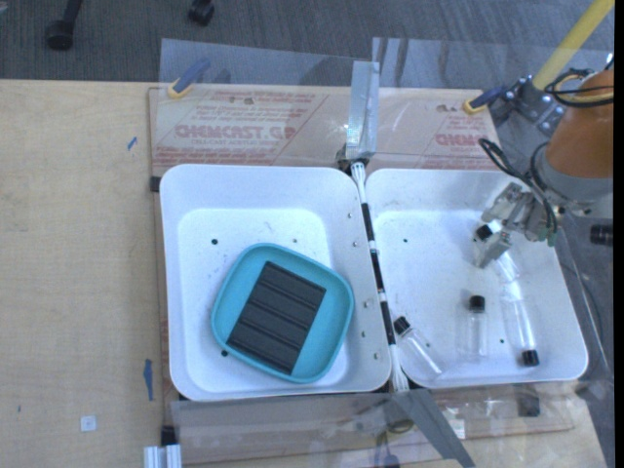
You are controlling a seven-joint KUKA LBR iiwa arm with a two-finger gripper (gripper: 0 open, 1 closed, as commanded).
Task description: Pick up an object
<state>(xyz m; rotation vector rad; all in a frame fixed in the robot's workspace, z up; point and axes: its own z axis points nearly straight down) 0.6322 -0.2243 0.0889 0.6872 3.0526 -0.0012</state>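
Worktop (68, 261) carrying two white bins side by side, presumably to keep objects corralled within reach. Left bin (185, 213): teal tray (331, 305) with dark ribbed block (278, 317) resting on it, toward the near edge, tilted diagonally. Right bin (429, 213): three clear vials with black caps. Arm (580, 144) in over the right bin's far right corner, pincer (495, 237) hovering low, nothing visibly between its tips; opening impossible to judge. Likely target: vial (517, 320) just below pincer, near right edge, lying flat, long axis far-to-near, cap toward near edge. Second vial (475, 325) beside it, cap toward far edge. Third vial (414, 346) at near left corner, lying diagonally.
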